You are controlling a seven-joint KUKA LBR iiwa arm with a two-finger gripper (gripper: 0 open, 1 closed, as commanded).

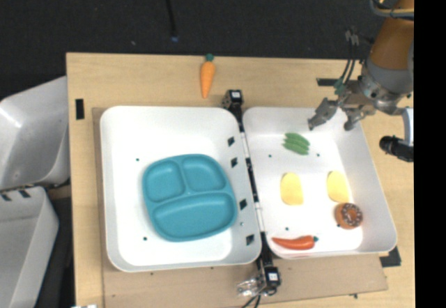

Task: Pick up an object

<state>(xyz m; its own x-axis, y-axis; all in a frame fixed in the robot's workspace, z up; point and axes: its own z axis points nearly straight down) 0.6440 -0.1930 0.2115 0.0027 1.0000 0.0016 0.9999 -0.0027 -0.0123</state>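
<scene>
Camera view: the gripper (336, 116) hangs over the far edge of the right bin (369, 181), fingers spread apart with nothing between them. The bin holds 5 candidate objects: a green pod (297, 143) nearest the gripper, 2 yellow pieces (291, 188), a brown doughnut (348, 215) and a red chilli (294, 242). This looks like the approach step; next, it likely must descend over 1 item, probably the pod, and close.
</scene>
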